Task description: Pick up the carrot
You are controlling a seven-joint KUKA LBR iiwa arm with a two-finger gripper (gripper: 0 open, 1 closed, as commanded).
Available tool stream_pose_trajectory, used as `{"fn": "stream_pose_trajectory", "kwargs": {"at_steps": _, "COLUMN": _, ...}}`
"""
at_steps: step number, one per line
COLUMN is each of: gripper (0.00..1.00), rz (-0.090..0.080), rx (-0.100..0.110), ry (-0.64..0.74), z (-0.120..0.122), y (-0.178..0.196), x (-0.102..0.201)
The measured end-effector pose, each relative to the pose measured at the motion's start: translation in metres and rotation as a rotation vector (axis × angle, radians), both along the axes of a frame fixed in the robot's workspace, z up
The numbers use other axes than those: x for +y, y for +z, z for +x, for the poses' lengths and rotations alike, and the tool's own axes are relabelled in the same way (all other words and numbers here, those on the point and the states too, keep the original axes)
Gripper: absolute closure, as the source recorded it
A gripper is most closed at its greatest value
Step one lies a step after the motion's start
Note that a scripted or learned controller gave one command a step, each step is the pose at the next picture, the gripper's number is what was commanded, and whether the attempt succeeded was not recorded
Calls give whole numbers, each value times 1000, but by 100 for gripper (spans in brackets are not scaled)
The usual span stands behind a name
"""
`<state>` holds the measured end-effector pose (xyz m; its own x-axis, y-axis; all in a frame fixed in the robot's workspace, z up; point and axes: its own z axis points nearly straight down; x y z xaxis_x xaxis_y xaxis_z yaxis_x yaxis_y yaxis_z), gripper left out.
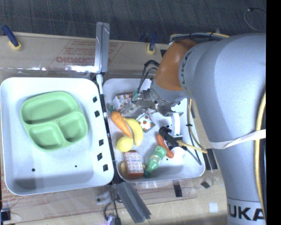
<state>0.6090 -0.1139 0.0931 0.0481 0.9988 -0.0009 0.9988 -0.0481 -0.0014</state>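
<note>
carrot (120, 122) is the landmark here: an orange taper lying in the right-hand white bin (195, 171), close to that bin's left wall, its long axis slanting from a leafy green stub at its upper-left end down to a point at its lower right. a banana (136, 131) lies against the carrot's lower-right flank, nearly parallel to it, and a lemon (124, 144) sits just below the carrot's tip. further below the carrot stand a small printed box (133, 163) and a green bottle (154, 159), with a smaller orange-red piece (164, 146) off to the carrot's lower right.

the end effector (139, 103) sits up and to the right of the carrot, near it but apart, under the orange band of the grey arm (234, 93). its working end is tangled visually with a crumpled packet (124, 101), so i cannot tell how it stands; nothing visible shows the carrot grasped.

judging from this, the pick is not yet made. the carrot lies down and to the left of the end effector, so the coming move calls for a short shift that way and a close across the carrot's slant, with the banana pressing one side as the likely snag.

far left of the carrot, the other bin (14, 177) carries a green divided tray (54, 120).
</note>
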Motion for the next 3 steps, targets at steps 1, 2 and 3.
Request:
{"fn": "stream_pose_trajectory", "kwargs": {"at_steps": 1, "gripper": 0, "rz": 1, "rx": -1, "ry": 66, "z": 3, "y": 0, "x": -54}}
{"fn": "stream_pose_trajectory", "kwargs": {"at_steps": 2, "gripper": 0, "rz": -5, "rx": 9, "ry": 497, "z": 46, "y": 1, "x": -2}}
{"fn": "stream_pose_trajectory", "kwargs": {"at_steps": 3, "gripper": 0, "rz": -13, "rx": -6, "ry": 701, "z": 26, "y": 3, "x": 3}}
